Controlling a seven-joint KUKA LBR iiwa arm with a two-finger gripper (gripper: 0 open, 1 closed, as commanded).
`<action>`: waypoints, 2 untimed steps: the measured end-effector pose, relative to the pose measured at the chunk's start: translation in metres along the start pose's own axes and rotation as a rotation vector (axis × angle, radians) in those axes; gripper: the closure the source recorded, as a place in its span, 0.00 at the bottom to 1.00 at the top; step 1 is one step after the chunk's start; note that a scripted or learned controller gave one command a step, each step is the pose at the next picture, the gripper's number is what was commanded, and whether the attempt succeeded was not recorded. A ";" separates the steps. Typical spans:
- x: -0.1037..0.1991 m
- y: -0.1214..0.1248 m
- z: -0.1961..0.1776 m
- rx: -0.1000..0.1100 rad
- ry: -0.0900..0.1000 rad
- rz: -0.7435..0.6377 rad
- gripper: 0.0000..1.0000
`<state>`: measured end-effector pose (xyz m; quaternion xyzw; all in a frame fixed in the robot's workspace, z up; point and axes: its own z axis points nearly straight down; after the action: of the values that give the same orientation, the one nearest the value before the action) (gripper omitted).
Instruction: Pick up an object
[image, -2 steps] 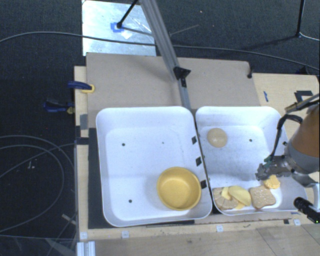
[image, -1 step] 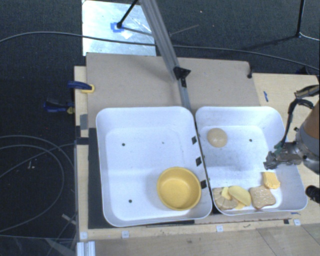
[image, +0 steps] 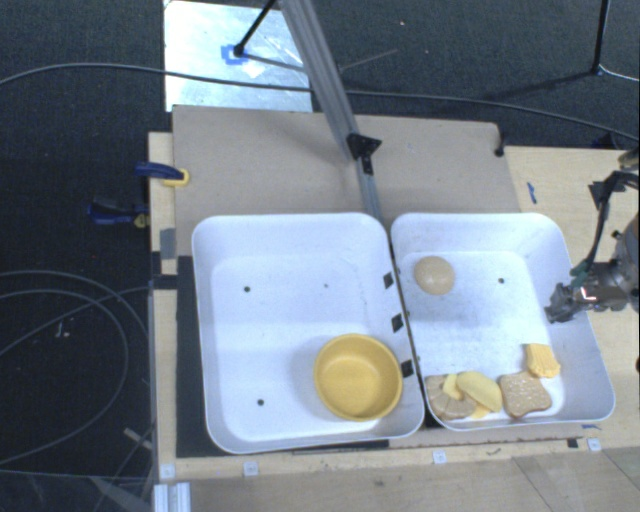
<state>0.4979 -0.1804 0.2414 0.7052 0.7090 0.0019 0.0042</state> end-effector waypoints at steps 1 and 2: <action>0.054 0.008 0.010 0.006 0.005 -0.005 1.00; 0.102 0.012 0.001 0.005 0.005 -0.006 1.00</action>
<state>0.5095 -0.0784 0.2402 0.7032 0.7109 0.0018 0.0007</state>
